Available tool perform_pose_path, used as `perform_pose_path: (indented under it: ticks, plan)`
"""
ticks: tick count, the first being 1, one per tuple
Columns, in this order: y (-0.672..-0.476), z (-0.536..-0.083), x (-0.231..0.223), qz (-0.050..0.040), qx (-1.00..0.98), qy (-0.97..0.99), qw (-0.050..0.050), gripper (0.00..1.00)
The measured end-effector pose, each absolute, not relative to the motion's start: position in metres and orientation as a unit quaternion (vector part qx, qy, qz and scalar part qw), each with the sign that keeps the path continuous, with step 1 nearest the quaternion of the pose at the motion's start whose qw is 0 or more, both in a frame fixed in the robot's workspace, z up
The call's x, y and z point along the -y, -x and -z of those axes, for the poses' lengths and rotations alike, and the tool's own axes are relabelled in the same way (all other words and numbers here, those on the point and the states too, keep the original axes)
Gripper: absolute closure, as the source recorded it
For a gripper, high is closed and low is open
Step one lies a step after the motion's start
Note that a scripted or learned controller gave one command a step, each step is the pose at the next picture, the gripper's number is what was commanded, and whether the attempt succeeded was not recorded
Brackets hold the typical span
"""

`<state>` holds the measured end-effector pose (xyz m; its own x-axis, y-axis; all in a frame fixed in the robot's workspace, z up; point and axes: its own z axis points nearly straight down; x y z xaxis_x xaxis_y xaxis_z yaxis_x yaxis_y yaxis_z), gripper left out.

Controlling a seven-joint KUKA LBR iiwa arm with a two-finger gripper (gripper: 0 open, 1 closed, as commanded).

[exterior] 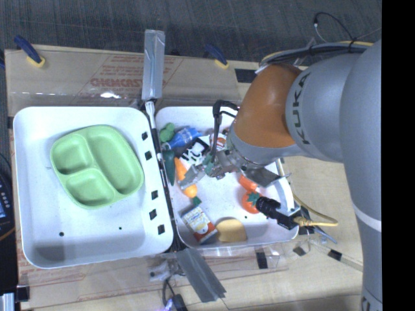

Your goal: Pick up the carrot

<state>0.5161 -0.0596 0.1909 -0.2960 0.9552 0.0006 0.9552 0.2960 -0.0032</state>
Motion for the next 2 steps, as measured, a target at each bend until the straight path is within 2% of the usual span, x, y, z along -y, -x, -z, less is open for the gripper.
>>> perform_pose_path:
  ticks: [1, 2]
  plan:
    - [-0.476, -0.19, 0.003, -0.0019, 0.762, 0.647, 0.003, 0.0]
    - [-0.555, -0.191, 0.033, -0.0016, 0.732, 0.681, 0.001, 0.0]
